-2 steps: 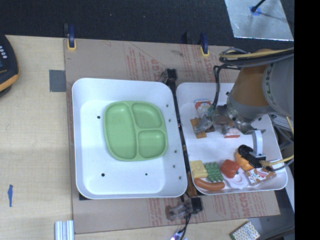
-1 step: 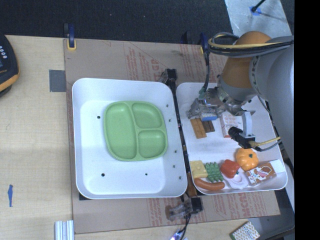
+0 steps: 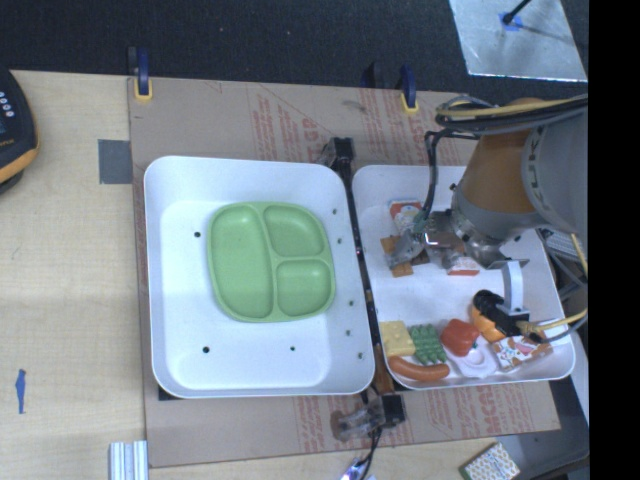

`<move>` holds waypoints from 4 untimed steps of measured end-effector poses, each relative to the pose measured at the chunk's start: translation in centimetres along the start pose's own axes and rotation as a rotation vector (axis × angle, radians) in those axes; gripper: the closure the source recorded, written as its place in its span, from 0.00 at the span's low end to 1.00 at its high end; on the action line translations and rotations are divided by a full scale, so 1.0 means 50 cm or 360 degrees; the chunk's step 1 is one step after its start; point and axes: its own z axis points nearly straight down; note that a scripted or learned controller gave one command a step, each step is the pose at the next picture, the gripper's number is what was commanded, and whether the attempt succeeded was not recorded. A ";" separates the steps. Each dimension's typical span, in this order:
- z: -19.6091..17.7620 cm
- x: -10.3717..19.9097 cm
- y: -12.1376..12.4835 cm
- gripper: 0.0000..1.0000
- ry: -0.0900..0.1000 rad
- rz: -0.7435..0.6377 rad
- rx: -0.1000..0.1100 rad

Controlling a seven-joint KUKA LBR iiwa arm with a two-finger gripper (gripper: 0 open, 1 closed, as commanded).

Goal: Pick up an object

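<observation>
While toys (image 3: 450, 346) crowd near rim, bin (image 3: 440, 288) middle open.

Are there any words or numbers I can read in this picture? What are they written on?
No text here can be read for sure.
Brown cardboard sheet under the bins: rows of faint red print, too blurred to read.
Small packet in the right bin: red and white markings, too small to read.
Packet at the right bin's front corner: red pattern, unreadable.
Dark device at the left edge: buttons, no legible labels.

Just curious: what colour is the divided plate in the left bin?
Light green plate, seen clearly in the camera view.
</observation>
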 end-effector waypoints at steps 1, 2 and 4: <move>-0.003 0.019 0.096 0.00 0.0002 -0.0004 -0.0015; -0.241 0.015 0.056 0.00 -0.0001 0.0000 -0.0028; -0.001 0.010 0.106 0.00 0.0001 -0.0005 -0.0011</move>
